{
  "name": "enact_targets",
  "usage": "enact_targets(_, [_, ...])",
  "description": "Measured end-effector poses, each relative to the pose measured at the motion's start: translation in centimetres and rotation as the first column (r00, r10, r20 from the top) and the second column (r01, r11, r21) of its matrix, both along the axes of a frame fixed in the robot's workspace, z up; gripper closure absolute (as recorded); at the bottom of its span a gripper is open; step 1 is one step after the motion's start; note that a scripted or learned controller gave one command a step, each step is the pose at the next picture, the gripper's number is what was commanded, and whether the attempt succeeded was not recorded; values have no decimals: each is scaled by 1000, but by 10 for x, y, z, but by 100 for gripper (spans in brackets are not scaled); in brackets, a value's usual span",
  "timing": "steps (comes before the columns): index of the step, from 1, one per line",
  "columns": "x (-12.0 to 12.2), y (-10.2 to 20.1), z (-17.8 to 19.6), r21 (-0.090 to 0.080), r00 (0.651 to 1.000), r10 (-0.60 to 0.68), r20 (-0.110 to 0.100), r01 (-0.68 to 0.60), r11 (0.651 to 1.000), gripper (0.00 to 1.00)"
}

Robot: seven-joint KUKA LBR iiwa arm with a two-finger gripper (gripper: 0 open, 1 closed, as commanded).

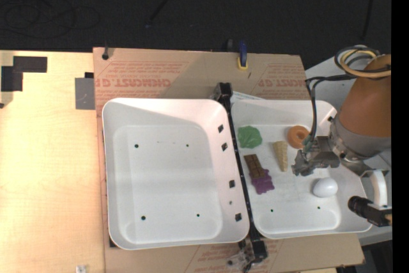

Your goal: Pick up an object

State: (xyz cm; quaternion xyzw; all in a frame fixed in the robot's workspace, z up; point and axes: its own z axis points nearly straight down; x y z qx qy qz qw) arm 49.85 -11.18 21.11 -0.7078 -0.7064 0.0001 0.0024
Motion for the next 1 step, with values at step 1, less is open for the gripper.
enact_targets(1, [4,41,88,-3,1000,7,9,-7,1000,100])
